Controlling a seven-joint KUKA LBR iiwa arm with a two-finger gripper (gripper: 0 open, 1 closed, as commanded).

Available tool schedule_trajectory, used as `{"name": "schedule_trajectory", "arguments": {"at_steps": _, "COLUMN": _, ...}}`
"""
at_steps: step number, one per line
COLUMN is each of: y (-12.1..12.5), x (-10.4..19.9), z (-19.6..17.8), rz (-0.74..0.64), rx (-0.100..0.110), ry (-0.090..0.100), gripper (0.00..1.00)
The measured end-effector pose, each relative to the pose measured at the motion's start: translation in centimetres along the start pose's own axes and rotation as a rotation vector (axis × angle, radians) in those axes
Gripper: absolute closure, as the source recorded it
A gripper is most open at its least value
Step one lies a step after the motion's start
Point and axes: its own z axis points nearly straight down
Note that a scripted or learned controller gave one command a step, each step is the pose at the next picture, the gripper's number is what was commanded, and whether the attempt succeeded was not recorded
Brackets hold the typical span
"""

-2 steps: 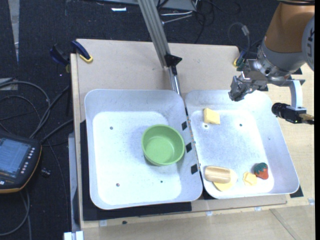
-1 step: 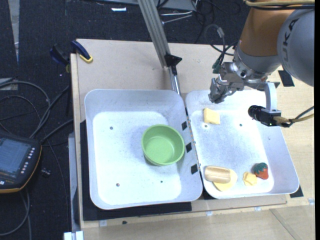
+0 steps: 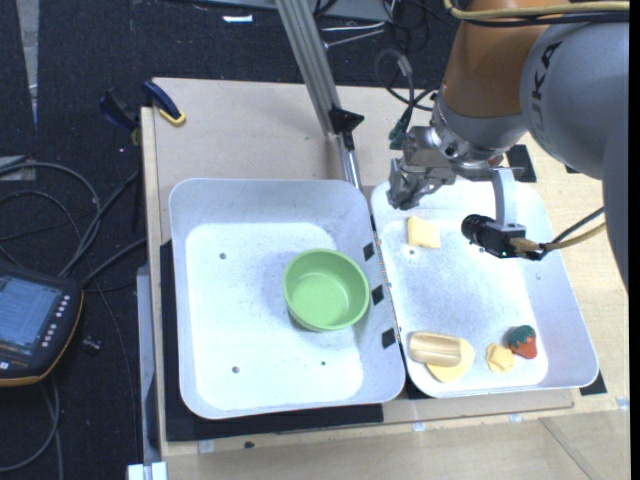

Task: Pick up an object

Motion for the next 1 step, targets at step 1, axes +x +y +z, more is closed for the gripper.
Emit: {"name": "schedule_trajectory", "arguments": {"at_steps": 1, "y": -0.37, "x": 5.11, "z": 1.82, "rz": 0.0, "rx": 0.002, "ry": 0.0, "gripper": 1.0}}
